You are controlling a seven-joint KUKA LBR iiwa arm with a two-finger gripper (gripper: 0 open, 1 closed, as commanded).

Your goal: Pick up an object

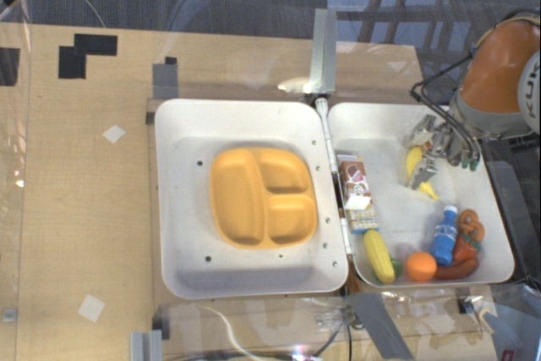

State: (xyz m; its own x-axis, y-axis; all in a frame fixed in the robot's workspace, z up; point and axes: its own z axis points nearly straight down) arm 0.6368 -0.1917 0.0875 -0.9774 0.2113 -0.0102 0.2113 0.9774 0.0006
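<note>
Item: yellow banana (416, 167), lying in the right bin (385, 131), directly under and touching the pincer (431, 155). Whether the pincer is closed on it, I cannot tell.

Risk: curved, smooth fruit may slide out on lifting if caught near its tip.

Below the pincer: blue bottle (445, 236), orange (420, 266), corn cob (379, 255).

Far left of the pincer: yellow tray (263, 197) in the left bin (182, 182).

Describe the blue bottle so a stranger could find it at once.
Start at the right-hand white bin and go to its near right corner, where several toys lie in a heap. The blue bottle lies there beside the orange ball. It is the one blue thing, with a white cap.
</note>
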